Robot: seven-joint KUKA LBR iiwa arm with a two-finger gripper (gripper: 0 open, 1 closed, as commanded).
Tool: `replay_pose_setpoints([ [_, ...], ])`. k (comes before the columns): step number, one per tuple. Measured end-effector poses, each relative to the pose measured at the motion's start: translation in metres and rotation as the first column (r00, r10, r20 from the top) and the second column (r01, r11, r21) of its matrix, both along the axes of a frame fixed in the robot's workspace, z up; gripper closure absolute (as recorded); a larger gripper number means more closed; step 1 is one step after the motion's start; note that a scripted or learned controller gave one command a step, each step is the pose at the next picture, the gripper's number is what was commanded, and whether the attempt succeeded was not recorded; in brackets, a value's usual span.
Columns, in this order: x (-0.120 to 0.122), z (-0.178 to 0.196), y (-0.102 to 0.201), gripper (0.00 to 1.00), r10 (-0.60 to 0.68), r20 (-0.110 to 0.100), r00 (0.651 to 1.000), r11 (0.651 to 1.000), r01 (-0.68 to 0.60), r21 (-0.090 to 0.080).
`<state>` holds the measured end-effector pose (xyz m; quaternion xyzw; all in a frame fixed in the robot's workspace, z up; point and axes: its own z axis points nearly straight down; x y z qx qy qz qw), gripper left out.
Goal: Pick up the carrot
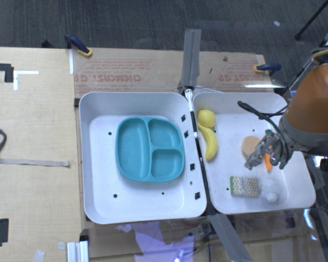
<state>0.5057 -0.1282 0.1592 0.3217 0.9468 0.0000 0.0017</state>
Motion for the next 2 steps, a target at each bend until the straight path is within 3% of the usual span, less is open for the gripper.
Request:
replay_pose_setpoints([
  [1, 0.014, 0.033, 0.062, 1.00, -0.157, 0.002, 0.988, 0.988, 0.157, 0.000],
  [2, 0.084, -0.031, -0.012, 1.00, 0.144, 0.000, 0.990, 0.990, -0.144, 0.000],
])
